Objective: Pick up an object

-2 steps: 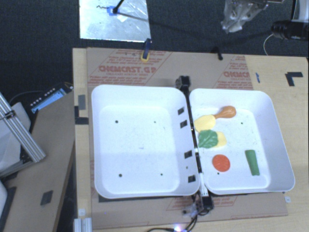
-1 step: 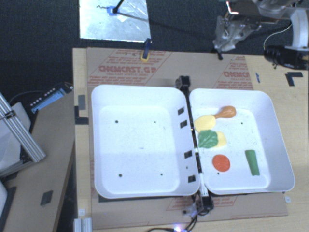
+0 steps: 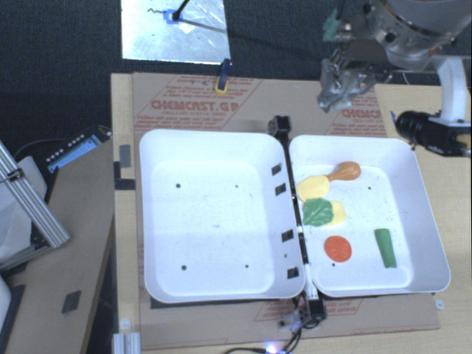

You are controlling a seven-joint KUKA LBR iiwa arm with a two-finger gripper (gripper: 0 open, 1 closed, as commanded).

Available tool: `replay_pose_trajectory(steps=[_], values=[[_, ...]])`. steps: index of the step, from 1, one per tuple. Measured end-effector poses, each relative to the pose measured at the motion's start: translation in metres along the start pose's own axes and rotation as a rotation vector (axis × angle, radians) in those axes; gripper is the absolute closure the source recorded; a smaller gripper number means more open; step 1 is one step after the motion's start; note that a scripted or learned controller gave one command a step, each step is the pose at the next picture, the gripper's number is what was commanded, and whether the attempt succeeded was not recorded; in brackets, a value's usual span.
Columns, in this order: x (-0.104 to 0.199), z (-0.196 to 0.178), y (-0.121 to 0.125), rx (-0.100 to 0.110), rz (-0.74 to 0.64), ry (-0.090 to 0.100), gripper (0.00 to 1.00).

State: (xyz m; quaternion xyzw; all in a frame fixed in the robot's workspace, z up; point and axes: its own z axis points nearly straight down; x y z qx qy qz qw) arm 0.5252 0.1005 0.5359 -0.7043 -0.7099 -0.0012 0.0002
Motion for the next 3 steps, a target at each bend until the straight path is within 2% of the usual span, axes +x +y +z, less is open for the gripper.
replay_pose_trajectory(steps=[1,2,3], values=[[0.109,0.001,-0.041,0.001,-0.009,0.002,1.0],[0.088,0.003,0.09,-0.004,0.011,-0.003,1.0],[0.121,-0.001,-0.022,-0.001,-0.003,0.002,1.0]])
